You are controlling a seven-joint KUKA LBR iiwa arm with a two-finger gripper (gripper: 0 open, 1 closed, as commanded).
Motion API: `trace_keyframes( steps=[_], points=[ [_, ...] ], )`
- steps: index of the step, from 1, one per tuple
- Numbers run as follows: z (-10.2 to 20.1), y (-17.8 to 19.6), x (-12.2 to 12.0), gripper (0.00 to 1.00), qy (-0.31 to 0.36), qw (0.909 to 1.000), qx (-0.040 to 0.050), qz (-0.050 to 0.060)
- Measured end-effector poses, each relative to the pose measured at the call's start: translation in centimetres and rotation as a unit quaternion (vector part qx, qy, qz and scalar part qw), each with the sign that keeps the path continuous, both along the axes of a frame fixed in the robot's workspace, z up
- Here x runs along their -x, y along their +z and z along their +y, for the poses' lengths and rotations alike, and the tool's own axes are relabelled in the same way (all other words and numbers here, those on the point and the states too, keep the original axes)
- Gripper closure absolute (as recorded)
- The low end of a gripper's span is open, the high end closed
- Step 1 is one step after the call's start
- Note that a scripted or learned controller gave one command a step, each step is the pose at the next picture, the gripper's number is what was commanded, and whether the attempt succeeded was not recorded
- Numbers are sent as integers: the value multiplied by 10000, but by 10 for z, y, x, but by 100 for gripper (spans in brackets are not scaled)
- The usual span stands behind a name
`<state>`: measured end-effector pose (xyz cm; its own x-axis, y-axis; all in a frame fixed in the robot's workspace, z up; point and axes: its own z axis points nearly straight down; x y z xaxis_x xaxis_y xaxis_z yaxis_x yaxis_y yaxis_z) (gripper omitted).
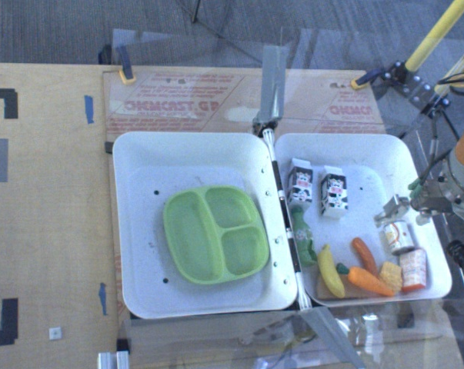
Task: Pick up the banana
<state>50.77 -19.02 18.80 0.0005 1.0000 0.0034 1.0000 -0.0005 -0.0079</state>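
the hand (401,210) is hovering at the right bin's (355,146) far edge, well apart from the banana (329,269) lying low-left; its state is impossible to tell.

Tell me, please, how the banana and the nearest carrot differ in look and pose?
The banana is yellow and curved; the carrot is orange and straight. The banana runs up the right bin, while the carrot lies nearly crosswise. Both lie flat near the bin's front edge.
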Motion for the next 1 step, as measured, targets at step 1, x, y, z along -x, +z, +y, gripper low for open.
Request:
trace_keyframes(
  steps=[1],
  points=[
    [88,-97,30,0,-1511,9885,18,5]
  ],
)
